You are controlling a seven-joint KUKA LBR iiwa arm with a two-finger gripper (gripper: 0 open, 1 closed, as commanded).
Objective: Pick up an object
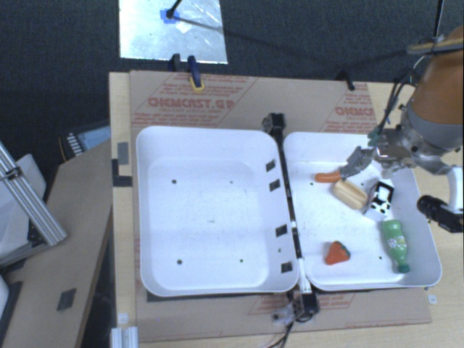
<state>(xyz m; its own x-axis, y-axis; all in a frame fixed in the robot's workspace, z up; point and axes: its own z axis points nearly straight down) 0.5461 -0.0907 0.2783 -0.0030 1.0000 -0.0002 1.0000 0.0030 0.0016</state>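
The grey two-finger hand (357, 161) hovers with fingers spread and nothing between them just above the tan wooden block (349, 193) in the right white bin (428, 267), so, judging from this, the whole pick remains undone.

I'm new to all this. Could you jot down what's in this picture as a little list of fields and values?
Arm: grey with orange band, reaching in from the right
Gripper: over the right bin, above the orange stick
Right bin contents: orange stick, tan block, black-and-white toy, green bottle, red-orange piece
Left bin: white, shallow
Held: nothing visibly between the fingers
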